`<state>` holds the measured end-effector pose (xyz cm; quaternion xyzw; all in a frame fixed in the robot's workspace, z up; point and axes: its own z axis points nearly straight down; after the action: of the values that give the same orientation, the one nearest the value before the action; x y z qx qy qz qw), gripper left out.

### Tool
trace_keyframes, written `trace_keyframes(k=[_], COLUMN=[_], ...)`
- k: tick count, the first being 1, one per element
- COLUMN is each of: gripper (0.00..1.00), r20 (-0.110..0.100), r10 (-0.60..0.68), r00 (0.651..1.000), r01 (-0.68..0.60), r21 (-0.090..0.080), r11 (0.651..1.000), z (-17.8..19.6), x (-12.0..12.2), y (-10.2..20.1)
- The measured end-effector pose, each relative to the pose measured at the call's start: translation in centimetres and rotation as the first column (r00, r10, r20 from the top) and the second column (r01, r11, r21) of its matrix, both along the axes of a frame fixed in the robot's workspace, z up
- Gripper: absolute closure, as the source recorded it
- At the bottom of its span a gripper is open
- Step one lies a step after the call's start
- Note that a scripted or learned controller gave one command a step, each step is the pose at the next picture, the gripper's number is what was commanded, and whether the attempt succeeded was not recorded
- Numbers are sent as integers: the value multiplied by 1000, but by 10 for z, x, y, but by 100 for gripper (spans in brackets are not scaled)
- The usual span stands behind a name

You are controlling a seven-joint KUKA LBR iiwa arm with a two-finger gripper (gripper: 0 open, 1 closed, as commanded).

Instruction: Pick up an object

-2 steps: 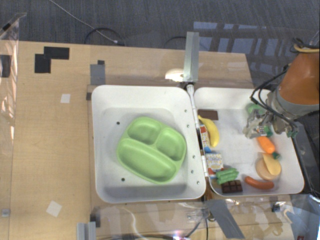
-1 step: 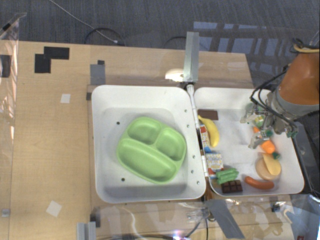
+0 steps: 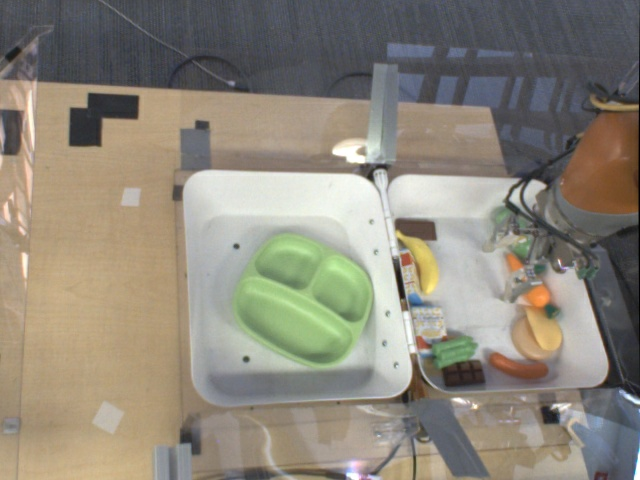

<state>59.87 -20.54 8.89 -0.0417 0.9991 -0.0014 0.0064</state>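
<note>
Gripper (image 3: 527, 265) seen lowered into right bin (image 3: 470, 208); finger state cannot be told. Small orange piece (image 3: 538, 295) seen just below fingertips, contact unclear. Tan slice (image 3: 537, 334) and sausage (image 3: 517, 367) placed further below. Banana (image 3: 424, 261) left of fingers. Green divided plate (image 3: 303, 298) held in left bin (image 3: 215, 268).

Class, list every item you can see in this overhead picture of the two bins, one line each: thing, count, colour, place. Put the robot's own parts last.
Shallow plastic bins: two, white, side by side on bench.
Divided plastic plate: one, green, left bin.
Toy banana: one, yellow, right bin, near divider.
Small rectangular block: one, brown, above banana.
Toy sausage: one, red-orange, right bin front.
Chocolate-like slab: one, dark brown, front edge.
Small round fruit: one, orange, beneath end effector.
Arm: one, grey with orange band, right.
End effector: one, over right bin.
</note>
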Motion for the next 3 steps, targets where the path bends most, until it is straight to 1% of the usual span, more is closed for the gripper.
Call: trace_keyframes(k=[1,2,3], gripper=[100,0,0], r20=[16,15,0], r10=[4,4,-22], r00=[1000,1000,1000], r01=[-4,-4,22], r21=[-4,-4,1], r11=[1000,1000,1000], z=[16,15,0], x=[5,5,2], y=[1,1,13])
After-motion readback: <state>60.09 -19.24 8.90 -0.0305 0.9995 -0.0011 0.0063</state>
